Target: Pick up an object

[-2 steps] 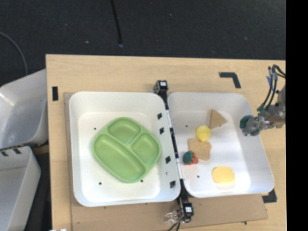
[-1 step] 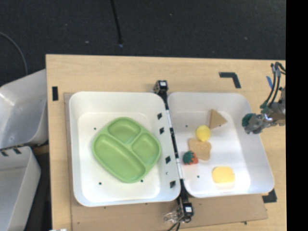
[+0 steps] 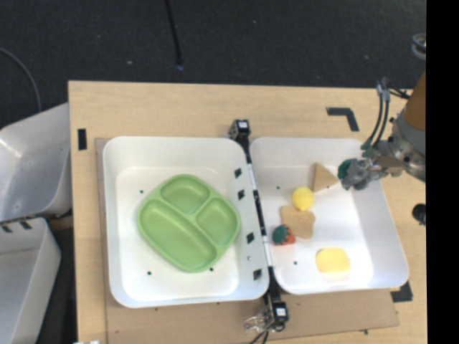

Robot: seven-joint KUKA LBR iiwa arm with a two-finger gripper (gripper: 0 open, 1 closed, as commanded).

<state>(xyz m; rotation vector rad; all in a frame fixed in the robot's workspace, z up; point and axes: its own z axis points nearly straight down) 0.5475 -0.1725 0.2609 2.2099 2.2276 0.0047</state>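
The right bin (image 3: 373, 264) holds several small items: a tan wedge (image 3: 323, 177) near the back, a yellow ball (image 3: 303, 198), a tan slab (image 3: 298, 222), a red and green strawberry (image 3: 284, 236) and a yellow lump (image 3: 332, 260) near the front. My gripper (image 3: 353, 173) hangs over the bin's back right part, just right of the tan wedge. Its dark teal tip is small and blurred. Nothing shows between its fingers.
A green divided plate (image 3: 188, 222) lies in the left bin (image 3: 122, 278). A black clip divider (image 3: 251, 206) runs between the two bins. The wooden bench (image 3: 158, 106) surrounds them, and a white container (image 3: 29, 163) stands at far left.
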